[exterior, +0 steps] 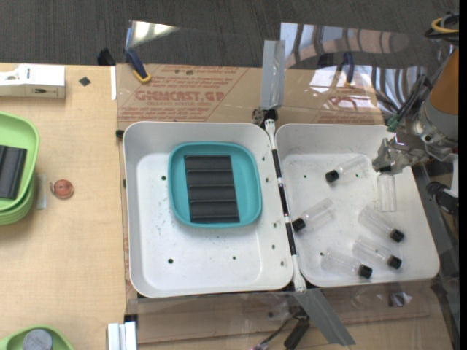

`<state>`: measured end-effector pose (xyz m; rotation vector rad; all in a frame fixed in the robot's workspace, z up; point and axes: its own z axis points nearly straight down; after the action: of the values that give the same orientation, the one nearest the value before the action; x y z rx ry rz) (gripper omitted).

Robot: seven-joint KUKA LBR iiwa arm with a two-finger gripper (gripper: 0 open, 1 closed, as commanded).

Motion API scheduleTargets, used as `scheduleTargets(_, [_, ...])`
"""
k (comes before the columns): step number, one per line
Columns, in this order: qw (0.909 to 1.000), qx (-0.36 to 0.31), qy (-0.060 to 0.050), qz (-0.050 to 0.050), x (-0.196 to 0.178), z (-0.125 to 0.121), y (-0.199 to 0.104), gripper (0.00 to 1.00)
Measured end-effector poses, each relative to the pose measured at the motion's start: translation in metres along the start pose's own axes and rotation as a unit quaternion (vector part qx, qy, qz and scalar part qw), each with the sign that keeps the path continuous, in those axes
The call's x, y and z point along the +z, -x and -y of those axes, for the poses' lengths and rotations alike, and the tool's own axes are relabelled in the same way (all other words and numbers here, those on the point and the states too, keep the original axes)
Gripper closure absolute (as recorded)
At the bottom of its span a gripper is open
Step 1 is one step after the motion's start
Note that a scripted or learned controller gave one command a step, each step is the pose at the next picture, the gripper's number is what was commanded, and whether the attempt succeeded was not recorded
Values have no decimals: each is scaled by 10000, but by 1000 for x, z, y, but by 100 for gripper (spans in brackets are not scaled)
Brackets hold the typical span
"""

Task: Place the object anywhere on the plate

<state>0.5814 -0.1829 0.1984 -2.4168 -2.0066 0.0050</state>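
Two shallow white bins sat side by side on the desk. In the left bin (146, 261), a teal plate (215, 184) with a dark ribbed center lay toward the far edge, square-cornered and flat. The right bin (419, 268) held several clear plastic vials with black caps: one (345, 170) near the far edge, one (312, 216) by the bin's left wall, two (346, 262) (377, 254) along the near edge, and one (381, 224) toward the right side. The end effector (387, 168) hung over the far right corner of that bin, with the arm coming in across the bin's right rim. A clear vial (386, 192) hung upright directly under it, its top at the fingertips, so it seemed to be gripping that vial, though the clear plastic made contact hard to confirm. That vial was well apart from the plate, across the divide between the bins.
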Motion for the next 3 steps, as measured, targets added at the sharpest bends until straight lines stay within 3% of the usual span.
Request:
scheduleTargets(1, [10000,2,1,-1,0,0,0,0])
scheduleTargets(2, [9987,518,1,1,-120,32,13,0])
scheduleTargets(3, [9907,1357,-6,1,-232,20,17,0])
